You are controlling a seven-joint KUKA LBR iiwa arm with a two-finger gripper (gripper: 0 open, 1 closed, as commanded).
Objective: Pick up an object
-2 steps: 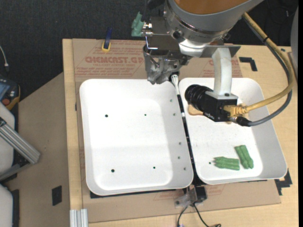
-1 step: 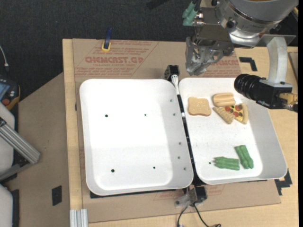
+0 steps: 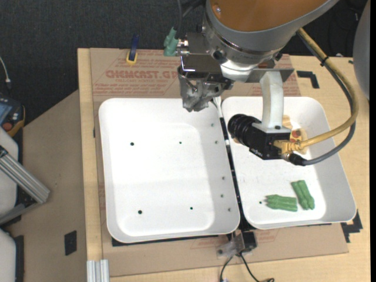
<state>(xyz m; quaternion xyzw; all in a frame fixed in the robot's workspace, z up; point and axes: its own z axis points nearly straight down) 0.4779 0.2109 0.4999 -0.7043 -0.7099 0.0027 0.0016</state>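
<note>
Dark speckled floor [image 3: 53, 16] fills far left & far side of scene. Brown cardboard sheet [image 3: 147, 69] w/ red print covers bench top. Grey metal rail [image 3: 23, 178] slants at left edge; light even, overhead.

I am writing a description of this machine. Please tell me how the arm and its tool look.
The arm is grey with a broad orange band. Below it hangs a dark metal tool. A black cylinder with brass fittings sits on a white bracket, and a yellow hose loops to it.
</note>
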